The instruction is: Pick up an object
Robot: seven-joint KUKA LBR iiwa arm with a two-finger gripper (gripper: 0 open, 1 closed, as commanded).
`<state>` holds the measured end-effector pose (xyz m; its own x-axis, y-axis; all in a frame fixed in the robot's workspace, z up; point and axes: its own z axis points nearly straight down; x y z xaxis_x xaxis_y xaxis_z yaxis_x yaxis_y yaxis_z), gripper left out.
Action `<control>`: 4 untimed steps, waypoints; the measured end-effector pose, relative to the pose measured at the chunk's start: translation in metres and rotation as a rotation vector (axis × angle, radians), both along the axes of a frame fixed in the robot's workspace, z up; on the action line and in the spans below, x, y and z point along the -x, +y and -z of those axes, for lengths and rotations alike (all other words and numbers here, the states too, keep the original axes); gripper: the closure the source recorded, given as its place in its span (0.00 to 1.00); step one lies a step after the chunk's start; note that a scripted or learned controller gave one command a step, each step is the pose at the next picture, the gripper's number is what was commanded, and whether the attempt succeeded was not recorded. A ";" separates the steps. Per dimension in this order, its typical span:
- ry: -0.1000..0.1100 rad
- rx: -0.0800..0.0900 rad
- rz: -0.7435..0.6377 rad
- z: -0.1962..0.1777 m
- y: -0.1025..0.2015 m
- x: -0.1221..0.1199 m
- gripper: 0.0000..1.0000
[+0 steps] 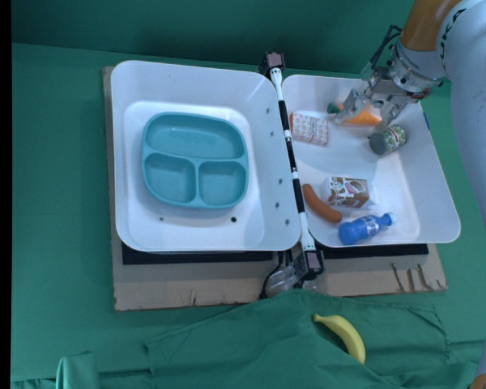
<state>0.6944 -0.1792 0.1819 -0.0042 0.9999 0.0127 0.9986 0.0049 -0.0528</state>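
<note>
My gripper hangs low over the far part of the right bin, open. Its fingers stand on either side of an orange carrot that lies on the bin floor. I cannot tell whether they touch it. A green-labelled can lies just to the right of the carrot. Also in this bin are a red and white packet, a snack bag, a red sausage and a blue bottle.
The left bin holds a teal divided plate. A black and white divider bar runs between the bins. A banana lies on green cloth in front of the bench. The arm comes down along the right side.
</note>
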 end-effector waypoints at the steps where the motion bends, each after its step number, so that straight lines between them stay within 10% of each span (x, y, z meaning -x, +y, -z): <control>1: 0.005 0.003 0.006 -0.012 -0.002 0.002 1.00; 2: -0.049 0.014 0.004 -0.061 0.002 -0.004 1.00; 3: -0.040 0.014 0.009 -0.015 0.008 -0.003 1.00; 4: -0.063 0.016 0.023 -0.063 0.007 0.001 1.00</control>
